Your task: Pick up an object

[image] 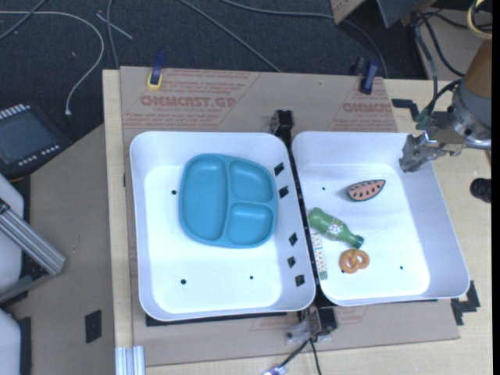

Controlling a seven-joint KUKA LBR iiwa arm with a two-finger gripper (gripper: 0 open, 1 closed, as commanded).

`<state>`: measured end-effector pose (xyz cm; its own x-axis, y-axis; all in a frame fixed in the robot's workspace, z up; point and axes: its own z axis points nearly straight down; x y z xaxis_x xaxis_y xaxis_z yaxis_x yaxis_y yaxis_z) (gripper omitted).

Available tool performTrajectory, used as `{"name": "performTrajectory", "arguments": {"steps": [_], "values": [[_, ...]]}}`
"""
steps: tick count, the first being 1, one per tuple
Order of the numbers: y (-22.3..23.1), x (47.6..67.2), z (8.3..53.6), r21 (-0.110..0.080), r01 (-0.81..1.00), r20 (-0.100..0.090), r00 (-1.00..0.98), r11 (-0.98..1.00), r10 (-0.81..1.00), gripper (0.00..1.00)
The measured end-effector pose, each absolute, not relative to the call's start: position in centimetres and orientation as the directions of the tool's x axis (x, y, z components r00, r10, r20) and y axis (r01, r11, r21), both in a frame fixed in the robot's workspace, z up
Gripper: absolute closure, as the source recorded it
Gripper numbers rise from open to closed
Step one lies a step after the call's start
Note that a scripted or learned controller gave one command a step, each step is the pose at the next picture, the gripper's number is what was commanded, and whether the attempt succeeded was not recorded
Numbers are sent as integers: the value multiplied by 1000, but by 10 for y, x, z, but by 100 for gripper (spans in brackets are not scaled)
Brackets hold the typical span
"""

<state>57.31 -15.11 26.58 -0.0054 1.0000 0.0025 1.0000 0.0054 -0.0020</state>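
Observation:
In the right bin (437, 233) lie a watermelon slice (366, 190), a green bottle (334, 227) on its side, and a small orange pretzel (353, 261). My gripper (412, 156) hangs over the bin's upper right corner, to the right of the watermelon slice and apart from it. No object shows between its fingers. The left bin (156, 272) holds a blue divided plate (227, 200).
The two white bins sit side by side on a wooden bench, joined by black clips along the middle divider (291, 209). Blue clamps (156, 75) hold a cardboard sheet at the back. Cables run across the dark floor behind.

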Motion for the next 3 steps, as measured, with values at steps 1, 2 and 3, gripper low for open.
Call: {"name": "performTrajectory", "arguments": {"steps": [1, 2, 3], "values": [[-101, 573, 269, -1, 1000, 2, -5, 5, 1000, 100], [-56, 577, 268, -1, 1000, 2, -5, 5, 1000, 100], [0, 570, 264, -3, 1000, 3, -6, 6, 1000, 100]]}}
